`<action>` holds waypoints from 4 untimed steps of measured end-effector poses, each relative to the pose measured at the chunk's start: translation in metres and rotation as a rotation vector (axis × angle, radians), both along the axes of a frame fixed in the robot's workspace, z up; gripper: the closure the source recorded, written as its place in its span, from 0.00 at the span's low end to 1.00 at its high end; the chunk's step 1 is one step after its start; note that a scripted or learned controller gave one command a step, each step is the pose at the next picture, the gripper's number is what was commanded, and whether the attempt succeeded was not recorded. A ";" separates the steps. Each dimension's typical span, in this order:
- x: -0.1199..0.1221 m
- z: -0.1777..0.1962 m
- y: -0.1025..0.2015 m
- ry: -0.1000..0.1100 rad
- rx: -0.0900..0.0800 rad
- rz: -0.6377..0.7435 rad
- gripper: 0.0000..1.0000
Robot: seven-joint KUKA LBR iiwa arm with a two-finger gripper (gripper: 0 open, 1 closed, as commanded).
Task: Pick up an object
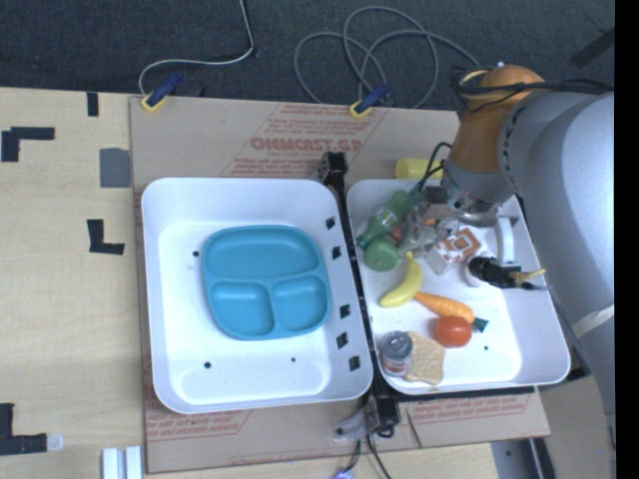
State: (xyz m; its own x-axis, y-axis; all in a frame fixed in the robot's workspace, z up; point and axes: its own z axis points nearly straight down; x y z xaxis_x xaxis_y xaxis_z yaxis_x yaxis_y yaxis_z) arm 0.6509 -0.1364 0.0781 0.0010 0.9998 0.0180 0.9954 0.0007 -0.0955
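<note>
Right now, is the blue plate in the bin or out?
In. The blue plate lies flat inside the left bin, with white rim all around it.

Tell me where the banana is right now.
The banana lies in the right bin, near its left wall, just below the green ball and left of the carrot.

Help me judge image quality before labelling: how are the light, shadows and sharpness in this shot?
Camera view: light even and soft, shadows faint, no hard glare on the blue plate; banana and carrot fairly sharp; clutter around the gripper too muddled to separate.
</note>
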 end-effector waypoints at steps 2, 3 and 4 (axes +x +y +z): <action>-0.036 0.006 0.038 -0.094 -0.017 0.002 0.00; 0.012 0.005 0.020 -0.072 -0.011 0.002 0.00; -0.043 0.007 0.012 -0.095 -0.018 0.001 0.00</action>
